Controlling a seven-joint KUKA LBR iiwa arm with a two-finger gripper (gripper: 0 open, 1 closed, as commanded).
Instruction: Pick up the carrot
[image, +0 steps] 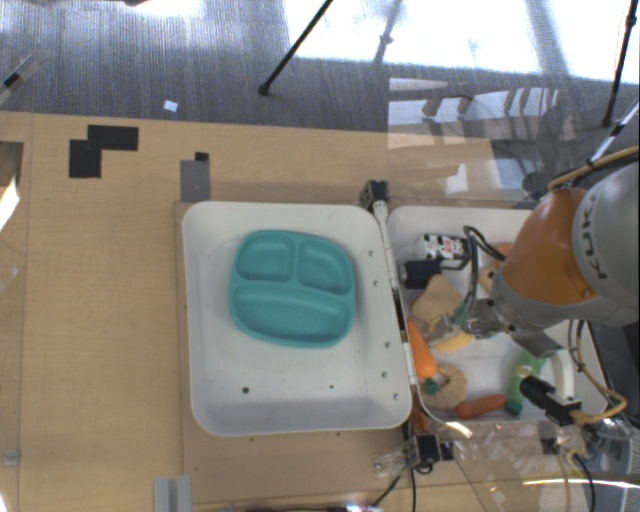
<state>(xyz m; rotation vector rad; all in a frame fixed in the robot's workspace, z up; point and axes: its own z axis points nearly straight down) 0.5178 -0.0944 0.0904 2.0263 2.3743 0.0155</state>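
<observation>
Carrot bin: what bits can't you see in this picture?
- Gripper: in the camera view, the arm covers it, so open or shut is unclear.
- Right bin: its far side lies under the arm.
- Carrot: its lower tip blends with a round item, blurry.
- Small green item: too small to identify.

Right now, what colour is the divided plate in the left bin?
Teal, in the camera view: the divided plastic plate.

grey arm (610, 215), orange band (545, 250), black cables (478, 245)
</observation>
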